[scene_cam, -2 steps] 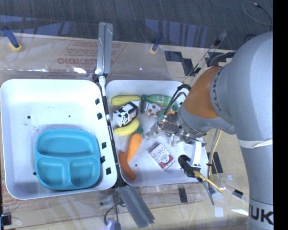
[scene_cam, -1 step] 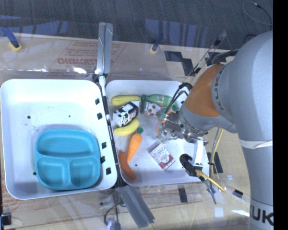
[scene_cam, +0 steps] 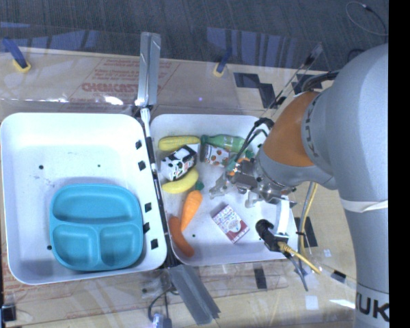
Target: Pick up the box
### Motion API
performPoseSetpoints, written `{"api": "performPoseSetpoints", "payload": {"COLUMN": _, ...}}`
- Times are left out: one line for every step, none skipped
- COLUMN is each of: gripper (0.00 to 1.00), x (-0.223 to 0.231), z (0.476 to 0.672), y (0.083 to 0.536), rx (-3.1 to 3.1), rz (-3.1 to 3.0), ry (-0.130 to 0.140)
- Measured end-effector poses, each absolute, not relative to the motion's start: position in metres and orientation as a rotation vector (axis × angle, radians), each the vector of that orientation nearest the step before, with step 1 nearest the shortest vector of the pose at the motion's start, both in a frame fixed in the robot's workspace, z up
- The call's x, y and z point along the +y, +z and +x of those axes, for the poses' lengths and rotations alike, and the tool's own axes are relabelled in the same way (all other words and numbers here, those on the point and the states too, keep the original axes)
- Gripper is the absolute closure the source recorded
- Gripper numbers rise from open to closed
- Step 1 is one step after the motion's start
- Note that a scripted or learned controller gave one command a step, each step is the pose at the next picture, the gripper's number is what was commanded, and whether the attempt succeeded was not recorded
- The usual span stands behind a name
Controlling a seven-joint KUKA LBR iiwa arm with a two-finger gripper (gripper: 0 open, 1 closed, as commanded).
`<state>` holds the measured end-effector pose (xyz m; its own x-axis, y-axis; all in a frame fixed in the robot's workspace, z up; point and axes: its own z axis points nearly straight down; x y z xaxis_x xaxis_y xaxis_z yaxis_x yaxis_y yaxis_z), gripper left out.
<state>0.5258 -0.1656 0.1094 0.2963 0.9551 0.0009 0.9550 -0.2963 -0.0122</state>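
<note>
1. The box (scene_cam: 229,223) lies flat on the floor of the right bin (scene_cam: 260,251), in its near part. It is a small red and white carton with a printed top, turned at a slant to the bin walls.
2. To its left lies a carrot (scene_cam: 190,209), near but apart from it. Farther away are two bananas (scene_cam: 179,143), a black and white toy (scene_cam: 180,162) and a green bottle (scene_cam: 225,142).
3. I judge the box to be light and stiff, probably thin cardboard, so it may dent under a hard squeeze and may slide on the smooth bin floor.
4. Because it lies flat and low, the best hold seems to be across its two shorter sides, with the fingers coming down from above.
5. The gripper (scene_cam: 236,182) hangs above the bin, just beyond the far edge of the box. Its metal parts are tangled with cables, so I cannot tell its state, and no object is seen in it.
6. The left bin (scene_cam: 20,183) holds a blue tray (scene_cam: 96,227).
</note>
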Motion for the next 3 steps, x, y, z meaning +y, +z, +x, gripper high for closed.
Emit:
{"api": "performPoseSetpoints", "payload": {"gripper": 0.0, "x": -0.1695, "z": 0.4888, "y": 0.0911, "rx": -1.839, "rz": -2.543, "ry": 0.003}}
{"api": "performPoseSetpoints", "payload": {"gripper": 1.0, "x": -0.1696, "z": 0.4891, "y": 0.1007, "rx": -1.843, "rz": -2.538, "ry": 0.003}}
{"api": "performPoseSetpoints", "payload": {"gripper": 0.0, "x": -0.1695, "z": 0.4892, "y": 0.1008, "rx": -1.844, "rz": -2.538, "ry": 0.003}}
